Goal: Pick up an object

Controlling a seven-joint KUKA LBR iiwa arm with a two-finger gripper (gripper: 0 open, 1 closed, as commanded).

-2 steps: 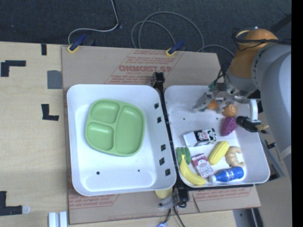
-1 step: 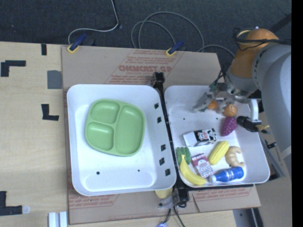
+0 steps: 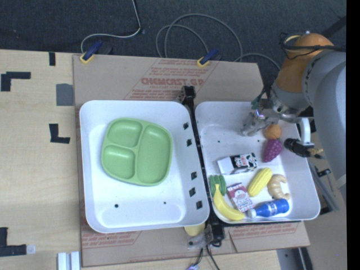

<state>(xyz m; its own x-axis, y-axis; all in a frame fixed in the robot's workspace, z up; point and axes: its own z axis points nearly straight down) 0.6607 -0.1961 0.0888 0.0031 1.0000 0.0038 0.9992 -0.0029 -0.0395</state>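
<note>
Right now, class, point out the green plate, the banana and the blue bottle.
Green plate [image 3: 136, 152], camera view, on its large right compartment.
Banana [image 3: 223, 206], camera view, mid-curve.
Blue bottle [image 3: 274, 208], camera view, on its body.

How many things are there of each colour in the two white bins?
Green: 2, the plate and a small green vegetable
Yellow: 2, banana and corn
Orange: 1, orange fruit
Purple: 1, grapes
Tan: 1, croissant
Blue: 1, bottle
White printed cartons: 2
Total: 10
</note>
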